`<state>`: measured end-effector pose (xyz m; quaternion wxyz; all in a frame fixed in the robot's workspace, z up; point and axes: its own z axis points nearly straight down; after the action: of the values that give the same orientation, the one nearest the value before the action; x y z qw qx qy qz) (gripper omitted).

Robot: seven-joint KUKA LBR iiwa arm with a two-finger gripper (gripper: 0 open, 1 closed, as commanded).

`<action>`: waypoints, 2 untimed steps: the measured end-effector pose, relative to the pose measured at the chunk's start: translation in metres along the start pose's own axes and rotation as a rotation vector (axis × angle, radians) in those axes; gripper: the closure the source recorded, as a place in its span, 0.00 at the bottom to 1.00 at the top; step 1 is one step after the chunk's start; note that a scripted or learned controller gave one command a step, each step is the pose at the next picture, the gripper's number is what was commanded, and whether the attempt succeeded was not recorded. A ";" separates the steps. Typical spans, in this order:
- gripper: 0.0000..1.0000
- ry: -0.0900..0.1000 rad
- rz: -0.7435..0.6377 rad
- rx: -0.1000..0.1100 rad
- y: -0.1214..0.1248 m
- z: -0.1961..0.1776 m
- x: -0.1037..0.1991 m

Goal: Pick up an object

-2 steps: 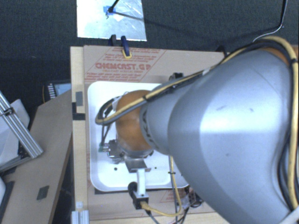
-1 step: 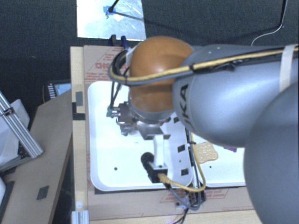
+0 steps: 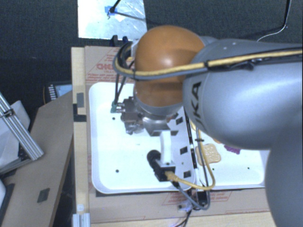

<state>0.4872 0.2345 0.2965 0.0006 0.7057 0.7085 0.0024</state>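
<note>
The arm's orange band and grey wrist cover most of the view. My gripper (image 3: 142,119) hangs below the wrist over the middle of the left white bin (image 3: 106,145), seen from above. A tan, waffle-textured flat piece (image 3: 211,153) lies in the right bin (image 3: 246,174), just right of the dividing edge and partly behind cables. A small purple object (image 3: 232,150) peeks out from under the arm beside it. Nothing is seen held by the gripper.
The bins rest on a cardboard sheet (image 3: 97,65) with red print. A wooden bench edge (image 3: 78,141) runs down the left. An aluminium frame bar (image 3: 19,131) stands at the far left. Yellow and black cables (image 3: 199,193) loop over the bins' front edge.
</note>
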 end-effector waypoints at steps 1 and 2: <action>1.00 -0.003 0.003 0.006 0.016 0.040 -0.001; 1.00 -0.005 0.003 0.010 -0.003 0.101 -0.001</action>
<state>0.4847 0.2342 0.1952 -0.0014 0.7067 0.7075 -0.0029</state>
